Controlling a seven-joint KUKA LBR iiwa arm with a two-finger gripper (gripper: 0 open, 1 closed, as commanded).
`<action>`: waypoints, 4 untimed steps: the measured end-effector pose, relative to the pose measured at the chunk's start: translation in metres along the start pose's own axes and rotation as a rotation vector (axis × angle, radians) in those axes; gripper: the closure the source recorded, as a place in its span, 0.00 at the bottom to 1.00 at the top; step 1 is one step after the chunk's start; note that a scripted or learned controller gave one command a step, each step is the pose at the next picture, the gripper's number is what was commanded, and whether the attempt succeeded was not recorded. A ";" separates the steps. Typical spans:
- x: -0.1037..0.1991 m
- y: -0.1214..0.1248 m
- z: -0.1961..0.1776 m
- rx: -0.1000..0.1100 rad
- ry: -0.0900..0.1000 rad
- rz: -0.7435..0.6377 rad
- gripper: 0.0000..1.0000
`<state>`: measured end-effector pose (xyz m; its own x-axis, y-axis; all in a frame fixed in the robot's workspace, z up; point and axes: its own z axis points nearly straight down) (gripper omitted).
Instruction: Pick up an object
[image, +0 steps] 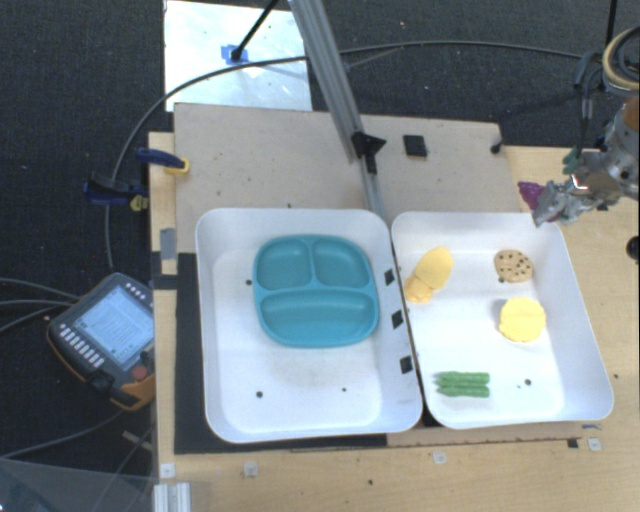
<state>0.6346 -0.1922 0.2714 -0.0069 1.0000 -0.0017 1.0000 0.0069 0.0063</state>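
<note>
The right bin (575, 300) holds a yellow pear-shaped piece (429, 274) near its left wall, a brown chocolate-chip cookie (512, 265) at the back, a round yellow piece (522, 320) in the middle and a green bean bundle (462, 384) near the front. My gripper (556, 207) hangs at the far right, just beyond the right bin's back right corner, above and to the right of the cookie. Its tip looks grey with a purple part; nothing shows between the fingers.
A blue divided plate (315, 291) lies in the left bin (225, 330). A grey pole (335, 80) slants over the bench behind the bins. A teach pendant (105, 335) lies on the floor at the left, with cables around it.
</note>
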 end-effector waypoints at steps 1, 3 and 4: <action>0.053 -0.013 0.002 0.005 0.002 -0.001 1.00; 0.155 -0.013 0.032 0.005 0.002 -0.002 1.00; 0.209 -0.027 0.033 0.007 0.002 -0.001 1.00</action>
<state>0.6060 0.0161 0.2380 -0.0079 1.0000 0.0008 1.0000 0.0079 -0.0002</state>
